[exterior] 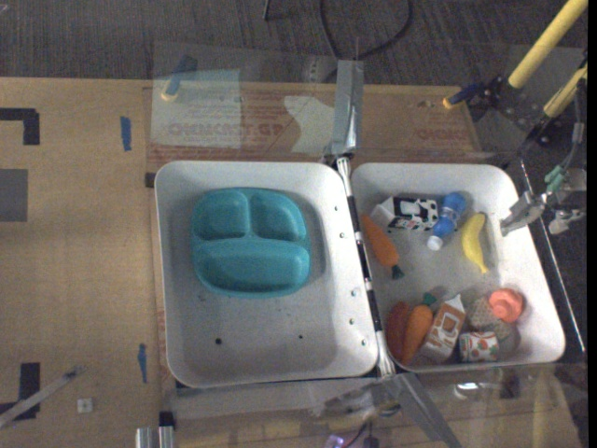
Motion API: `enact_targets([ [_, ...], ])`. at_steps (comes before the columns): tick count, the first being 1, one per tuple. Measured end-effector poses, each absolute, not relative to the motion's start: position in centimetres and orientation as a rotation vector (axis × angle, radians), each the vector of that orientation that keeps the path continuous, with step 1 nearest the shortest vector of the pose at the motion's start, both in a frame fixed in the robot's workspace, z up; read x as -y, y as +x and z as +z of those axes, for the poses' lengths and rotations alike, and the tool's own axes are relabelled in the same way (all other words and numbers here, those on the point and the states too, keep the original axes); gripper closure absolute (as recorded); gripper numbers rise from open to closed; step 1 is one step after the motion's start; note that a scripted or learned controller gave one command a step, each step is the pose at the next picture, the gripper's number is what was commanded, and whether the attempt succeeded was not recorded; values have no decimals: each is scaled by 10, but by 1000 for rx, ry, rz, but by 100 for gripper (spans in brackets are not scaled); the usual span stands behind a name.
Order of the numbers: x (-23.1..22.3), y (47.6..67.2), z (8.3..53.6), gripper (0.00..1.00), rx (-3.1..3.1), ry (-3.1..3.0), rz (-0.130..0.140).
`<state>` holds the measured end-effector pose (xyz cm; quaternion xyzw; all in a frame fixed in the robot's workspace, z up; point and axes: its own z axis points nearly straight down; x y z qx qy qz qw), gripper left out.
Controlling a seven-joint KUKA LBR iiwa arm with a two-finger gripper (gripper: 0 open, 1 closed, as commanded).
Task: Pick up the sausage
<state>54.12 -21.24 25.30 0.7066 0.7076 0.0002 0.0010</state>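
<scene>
Well, sausage [398, 330] roughly upright lengthwise.

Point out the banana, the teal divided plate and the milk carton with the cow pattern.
banana [477, 242], camera view, middle of its yellow body.
teal divided plate [250, 273], camera view, its large lower compartment.
milk carton [411, 213], camera view, its black and white side.

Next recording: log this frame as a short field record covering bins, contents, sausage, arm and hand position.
left bin: holds a teal divided plate
right bin: holds toy food
right bin contents: milk carton, blue bottle, banana, carrot, second carrot, juice box, can, small orange-pink piece
sausage: reddish, at the bin's lower left, beside the second carrot
hand: at the right bin's upper right rim, above the banana, apart from the sausage
task state: sausage not yet picked up
</scene>
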Motion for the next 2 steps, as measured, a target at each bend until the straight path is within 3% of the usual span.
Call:
enact_targets([
  [1, 170, 478, 175, 0, -1954, 2465, -2],
  [2, 178, 479, 225, 0, -1616, 2694, -1],
])
